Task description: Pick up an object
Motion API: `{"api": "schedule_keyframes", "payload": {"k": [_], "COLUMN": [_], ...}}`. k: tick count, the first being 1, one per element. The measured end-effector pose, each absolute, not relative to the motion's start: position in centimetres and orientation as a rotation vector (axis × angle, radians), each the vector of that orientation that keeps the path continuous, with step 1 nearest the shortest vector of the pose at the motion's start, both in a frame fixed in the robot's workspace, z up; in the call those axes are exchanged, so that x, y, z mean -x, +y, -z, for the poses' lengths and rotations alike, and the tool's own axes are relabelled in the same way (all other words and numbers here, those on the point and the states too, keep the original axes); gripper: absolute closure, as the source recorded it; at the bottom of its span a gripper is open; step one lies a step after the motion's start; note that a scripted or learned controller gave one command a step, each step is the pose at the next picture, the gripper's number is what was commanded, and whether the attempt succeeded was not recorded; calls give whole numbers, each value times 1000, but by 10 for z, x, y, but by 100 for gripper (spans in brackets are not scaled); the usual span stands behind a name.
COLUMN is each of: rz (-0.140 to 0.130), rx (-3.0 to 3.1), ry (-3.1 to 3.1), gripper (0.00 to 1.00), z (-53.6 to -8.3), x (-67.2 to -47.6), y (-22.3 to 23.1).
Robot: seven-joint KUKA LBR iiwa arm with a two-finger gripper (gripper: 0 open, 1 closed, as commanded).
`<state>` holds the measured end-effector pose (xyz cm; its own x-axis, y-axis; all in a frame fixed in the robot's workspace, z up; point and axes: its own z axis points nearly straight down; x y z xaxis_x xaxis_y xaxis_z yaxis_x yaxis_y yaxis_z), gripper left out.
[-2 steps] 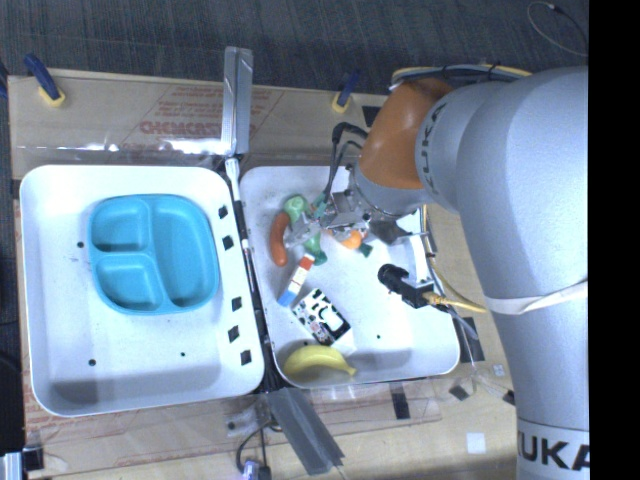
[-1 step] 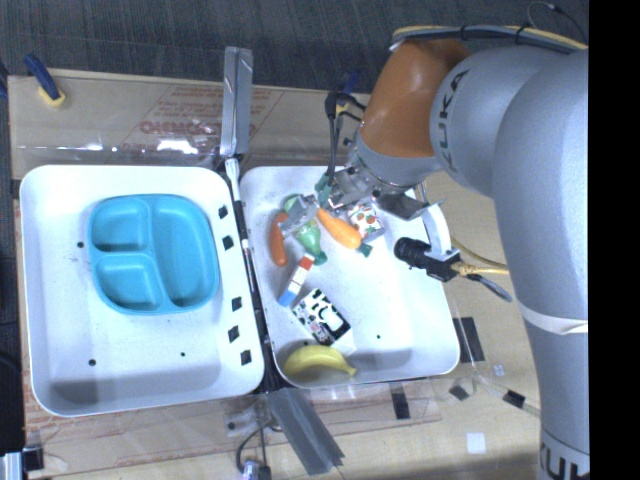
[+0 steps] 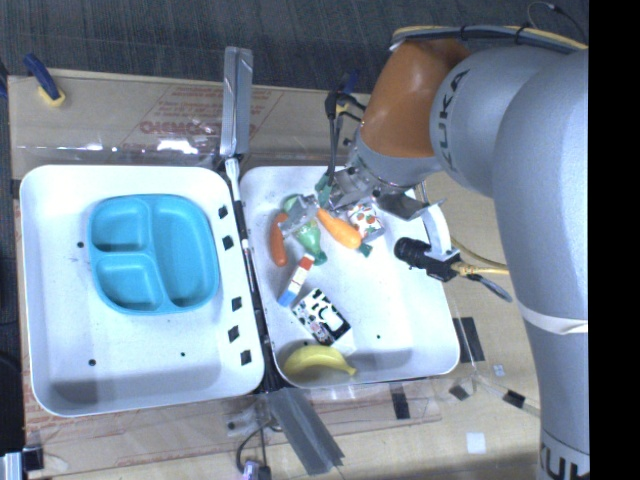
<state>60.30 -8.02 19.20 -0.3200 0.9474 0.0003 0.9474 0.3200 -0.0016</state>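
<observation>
My gripper point(image 3: 338, 194) hangs low over the back of the right bin point(image 3: 420, 318), right above a heap of small objects. In that heap lie an orange carrot point(image 3: 341, 230), a green and grey piece point(image 3: 303, 230), a second orange piece point(image 3: 278, 241) and a red and white patterned item point(image 3: 366, 218). Closer to the front, a blue, white and red stick point(image 3: 295, 282), a black and white box point(image 3: 322, 317) and a yellow banana point(image 3: 317, 361) lie apart. The wrist hides the fingers.
The left bin point(image 3: 60, 348) holds a blue divided plate point(image 3: 153, 252). A grey divider bar point(image 3: 236, 98) rises between the bins at the back. A black cylinder with cable point(image 3: 425, 256) juts from the arm over the right bin's right side.
</observation>
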Motion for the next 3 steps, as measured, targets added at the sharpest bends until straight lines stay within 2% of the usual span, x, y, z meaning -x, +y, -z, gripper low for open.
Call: {"api": "schedule_keyframes", "payload": {"k": [1,2,3], "rz": [-1,-2,-2], "rx": [1736,1731,2008], "ry": [-2617,-2621,-2415], "gripper": [0,100,100], "z": [-91,-102,-219], "x": [-606,-607,-609], "y": [-127,-127,-78]}}
